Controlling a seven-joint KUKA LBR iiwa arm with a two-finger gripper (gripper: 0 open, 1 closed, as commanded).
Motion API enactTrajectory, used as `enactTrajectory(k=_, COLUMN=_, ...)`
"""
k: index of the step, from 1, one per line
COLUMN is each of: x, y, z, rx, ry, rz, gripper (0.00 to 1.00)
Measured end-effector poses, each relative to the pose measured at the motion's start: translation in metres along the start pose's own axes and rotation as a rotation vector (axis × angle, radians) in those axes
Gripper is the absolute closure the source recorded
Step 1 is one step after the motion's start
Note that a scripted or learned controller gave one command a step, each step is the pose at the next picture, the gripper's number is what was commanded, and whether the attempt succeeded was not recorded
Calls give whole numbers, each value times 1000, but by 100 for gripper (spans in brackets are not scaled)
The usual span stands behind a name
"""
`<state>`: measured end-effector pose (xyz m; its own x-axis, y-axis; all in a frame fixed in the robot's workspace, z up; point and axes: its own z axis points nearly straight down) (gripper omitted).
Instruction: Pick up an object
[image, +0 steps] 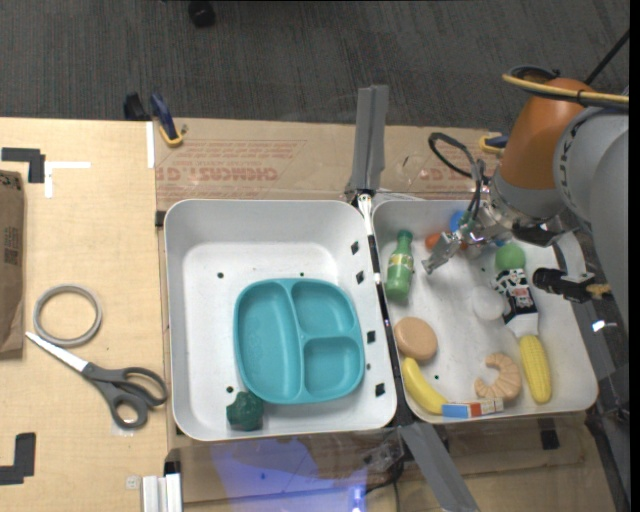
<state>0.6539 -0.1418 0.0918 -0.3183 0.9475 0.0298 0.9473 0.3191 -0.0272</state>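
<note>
Nearest the camera, along the front wall of the right bin, lie a banana, a croissant-like pastry and a corn cob. Just behind them sits a round bread roll. A green bottle lies against the left wall. A black-and-white carton with a green cap is on the right side. My fingers hang over the back of this bin, above bare floor between the bottle and the carton. They look parted, with nothing between them, though the slanted view makes this hard to confirm.

Judgement: no object chosen yet. Closest candidates are the bottle to my left and the carton to my right. The bottle looks narrow, smooth and round, so it may roll. To grasp well I should centre over its body, turn the fingers across its long axis, descend until they straddle it, then press together.

Left bin: teal divided plate, dark green lump at the front. Scissors and a tape roll rest on the desk.
</note>
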Motion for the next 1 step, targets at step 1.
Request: enactTrajectory(k=1, x=35, y=16, z=0, rx=-30, ry=-25, rz=397, gripper=0)
